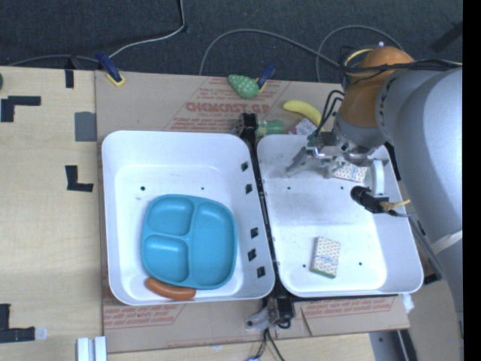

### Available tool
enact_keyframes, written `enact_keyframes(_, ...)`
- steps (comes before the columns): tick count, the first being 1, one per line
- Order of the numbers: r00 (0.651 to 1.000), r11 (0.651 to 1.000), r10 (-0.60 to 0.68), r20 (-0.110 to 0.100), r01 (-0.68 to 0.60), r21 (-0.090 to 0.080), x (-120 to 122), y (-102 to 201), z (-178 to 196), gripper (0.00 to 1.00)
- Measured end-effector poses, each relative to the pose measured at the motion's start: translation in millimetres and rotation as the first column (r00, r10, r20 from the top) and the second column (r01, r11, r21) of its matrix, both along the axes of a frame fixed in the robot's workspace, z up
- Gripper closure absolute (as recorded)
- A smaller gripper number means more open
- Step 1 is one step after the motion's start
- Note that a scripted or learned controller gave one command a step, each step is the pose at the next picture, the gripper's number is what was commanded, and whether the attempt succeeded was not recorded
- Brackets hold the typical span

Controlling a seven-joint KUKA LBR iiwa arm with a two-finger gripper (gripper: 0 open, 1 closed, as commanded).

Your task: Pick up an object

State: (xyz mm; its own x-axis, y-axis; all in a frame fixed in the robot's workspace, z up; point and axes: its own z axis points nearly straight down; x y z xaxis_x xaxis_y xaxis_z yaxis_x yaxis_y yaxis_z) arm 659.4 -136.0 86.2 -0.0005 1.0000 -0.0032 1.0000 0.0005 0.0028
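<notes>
Camera view: box (326,256) lies flat — long axis near-vertical; jaws' (314,159) state unclear.

Left bin (120,201) holds a blue divided plate (189,241) with an orange sausage (170,289) at its near edge. Right bin (301,216) holds a small patterned box (326,256); the gripper (316,160) hangs over its far end

Two white bins (120,201) sit on a tan cardboard sheet (203,104) with red print: the left holds a sky-blue divided plate (188,241) and an orange-brown sausage (170,289), the right a pale packet (325,256) with light green-and-yellow speckling, while a yellow banana (302,110) and a green toy (243,86) lie behind.
</notes>
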Motion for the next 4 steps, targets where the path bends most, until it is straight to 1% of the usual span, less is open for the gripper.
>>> enact_keyframes(1, 1.0, 1.0, 0.002, 0.001, -0.002, 0.002, 10, -20, 0, 0.0)
enact_keyframes(2, 1.0, 1.0, -0.001, 0.002, 0.001, 0.001, -31, -50, 1, 0.0)
enact_keyframes(3, 0.999, 1.0, 0.002, -0.032, -0.001, 0.025, 5, -70, 21, 0.0)
enact_keyframes(4, 0.999, 0.999, 0.005, -0.034, -0.004, 0.032, 6, -76, 22, 0.0)
